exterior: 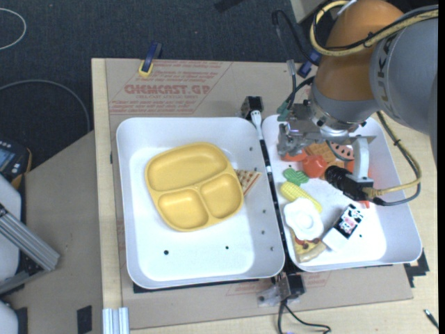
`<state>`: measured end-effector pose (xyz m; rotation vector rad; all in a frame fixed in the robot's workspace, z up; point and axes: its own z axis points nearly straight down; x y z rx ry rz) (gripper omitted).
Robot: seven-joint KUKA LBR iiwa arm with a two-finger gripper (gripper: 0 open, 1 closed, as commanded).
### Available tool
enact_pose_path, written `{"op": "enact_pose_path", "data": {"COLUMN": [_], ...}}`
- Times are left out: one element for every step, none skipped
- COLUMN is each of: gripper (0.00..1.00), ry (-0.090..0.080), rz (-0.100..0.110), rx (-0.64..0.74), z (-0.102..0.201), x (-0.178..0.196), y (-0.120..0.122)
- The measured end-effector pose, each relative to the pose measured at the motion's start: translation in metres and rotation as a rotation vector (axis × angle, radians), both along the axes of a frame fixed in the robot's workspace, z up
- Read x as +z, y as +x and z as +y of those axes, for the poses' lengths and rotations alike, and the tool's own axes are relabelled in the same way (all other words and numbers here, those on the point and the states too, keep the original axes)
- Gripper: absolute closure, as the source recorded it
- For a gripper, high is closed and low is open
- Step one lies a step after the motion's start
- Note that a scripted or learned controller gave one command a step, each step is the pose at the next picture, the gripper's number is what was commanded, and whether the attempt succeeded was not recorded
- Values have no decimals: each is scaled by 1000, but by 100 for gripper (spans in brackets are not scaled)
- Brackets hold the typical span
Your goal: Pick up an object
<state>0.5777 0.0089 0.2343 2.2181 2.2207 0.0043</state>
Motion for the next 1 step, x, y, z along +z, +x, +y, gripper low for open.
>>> {"op": "enact_pose_path", "data": {"gripper": [100], "ry": [0], "rz": [7], "rx": [-1], "z": [6], "x": [-14], "y": [-7]}}
